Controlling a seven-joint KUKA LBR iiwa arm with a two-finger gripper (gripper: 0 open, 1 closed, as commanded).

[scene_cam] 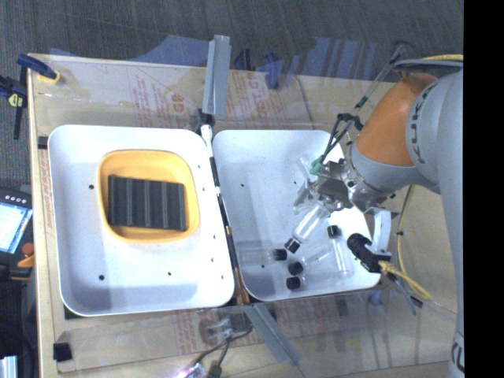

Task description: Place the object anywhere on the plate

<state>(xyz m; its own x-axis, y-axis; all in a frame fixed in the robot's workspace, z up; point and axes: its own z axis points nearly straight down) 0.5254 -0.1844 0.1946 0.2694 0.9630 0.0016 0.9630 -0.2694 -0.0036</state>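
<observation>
I am hovering my hand (303, 231) over the right bin (252, 211), and I cannot tell whether it is grasping anything. I am risking a missed pick, since the dark bits (294, 267) just below it are small, and the plate (147, 193) is lying well apart to its left.

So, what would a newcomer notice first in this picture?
First, the yellow rounded plate with a dark ridged centre in the left white bin. Then the grey arm with an orange band over the right white bin, near small black pieces.

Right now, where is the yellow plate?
In the camera view the yellow plate sits in the left bin, toward its upper middle, with a dark ribbed insert on it, across the divider from the gripper.
</observation>
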